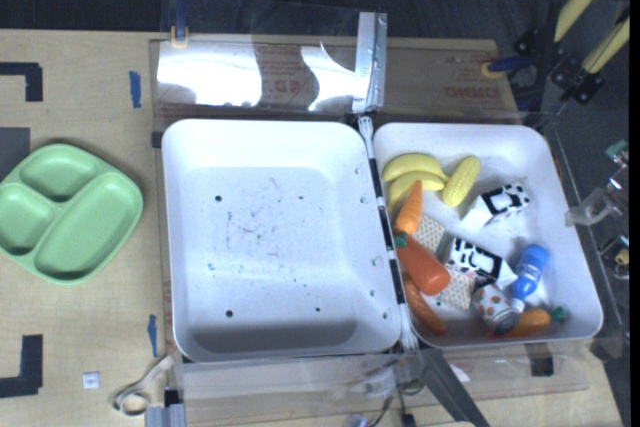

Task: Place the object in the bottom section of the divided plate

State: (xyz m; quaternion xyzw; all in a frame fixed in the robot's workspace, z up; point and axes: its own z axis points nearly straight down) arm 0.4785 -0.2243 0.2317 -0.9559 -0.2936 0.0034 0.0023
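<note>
A green divided plate (66, 212) lies on the wooden bench at the far left, outside the bins. It has two small sections at the top and one large section (88, 228) at the lower right. The right bin (560, 215) holds a heap of toy items: a yellow banana (411, 170), a corn cob (461, 180), an orange carrot (411, 205), a red-orange piece (424, 267), a blue bottle (529, 271), black-and-white blocks (474, 257), and another carrot (533, 319).
The left bin (270, 225) sits between the plate and the right bin. A clear shiny panel (265, 65) stands behind it. Blue tape marks and black markers dot the bench. Stands and cables crowd the right edge.
</note>
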